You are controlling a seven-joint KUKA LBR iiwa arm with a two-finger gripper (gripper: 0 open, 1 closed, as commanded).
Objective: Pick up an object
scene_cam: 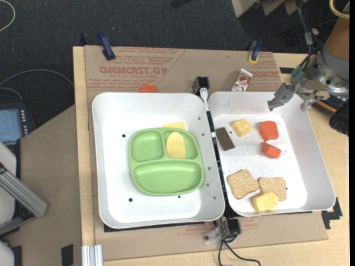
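My gripper (292, 100) hovers over the far right corner of the right bin (316, 148), open, with nothing between its fingers. Below it in that bin lie a red block (269, 130), a smaller red block (271, 149), a yellow cheese chunk (241, 127) and a brown bar (224, 138). Nearer the front sit two toast slices (242, 183) (273, 187) and a yellow piece (266, 202). The left bin (108, 148) holds a green divided plate (165, 173) with a yellow item (176, 144) in its upper right compartment.
A pale yellow slab (174, 126) peeks out behind the plate. On the cardboard behind the bins stand a small carton (241, 81) and an orange disc (147, 87). Blue clamps (106, 46) (255, 50) grip the board's far edge.
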